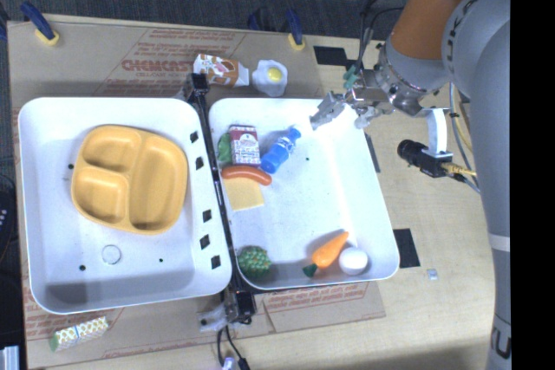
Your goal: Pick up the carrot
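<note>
While the jaws (332, 111) hang spread, the carrot (330, 248) lies apart.

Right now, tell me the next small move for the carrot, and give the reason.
Probably carry the gripper across the right bin toward its near corner and stop above the carrot. The gripper sits at the bin's far rim, well away from the carrot, which lies tilted close beside a white egg, so a centred approach over the orange body looks safest.
</note>
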Controlling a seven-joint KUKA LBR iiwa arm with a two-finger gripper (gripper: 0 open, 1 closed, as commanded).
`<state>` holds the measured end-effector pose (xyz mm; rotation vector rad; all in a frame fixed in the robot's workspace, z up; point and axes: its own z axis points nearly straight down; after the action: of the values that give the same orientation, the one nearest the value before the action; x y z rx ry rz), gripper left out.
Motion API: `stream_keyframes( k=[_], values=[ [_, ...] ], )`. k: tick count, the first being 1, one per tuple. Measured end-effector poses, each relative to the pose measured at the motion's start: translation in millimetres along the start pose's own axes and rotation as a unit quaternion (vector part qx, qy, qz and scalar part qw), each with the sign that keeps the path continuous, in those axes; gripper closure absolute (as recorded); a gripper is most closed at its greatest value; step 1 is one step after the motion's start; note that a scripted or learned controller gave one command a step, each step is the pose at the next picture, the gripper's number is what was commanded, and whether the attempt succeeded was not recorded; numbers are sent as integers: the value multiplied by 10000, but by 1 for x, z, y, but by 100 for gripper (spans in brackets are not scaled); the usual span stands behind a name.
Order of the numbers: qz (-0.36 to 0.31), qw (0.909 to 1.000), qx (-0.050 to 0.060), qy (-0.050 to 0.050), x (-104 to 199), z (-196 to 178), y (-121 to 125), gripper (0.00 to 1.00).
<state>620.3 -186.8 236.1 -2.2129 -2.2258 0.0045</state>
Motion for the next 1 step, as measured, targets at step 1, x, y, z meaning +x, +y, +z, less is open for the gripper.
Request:
stream_keyframes(
  k=[1],
  values=[
    [-583,9983,13,5,-14,140,-42,0]
  ],
)
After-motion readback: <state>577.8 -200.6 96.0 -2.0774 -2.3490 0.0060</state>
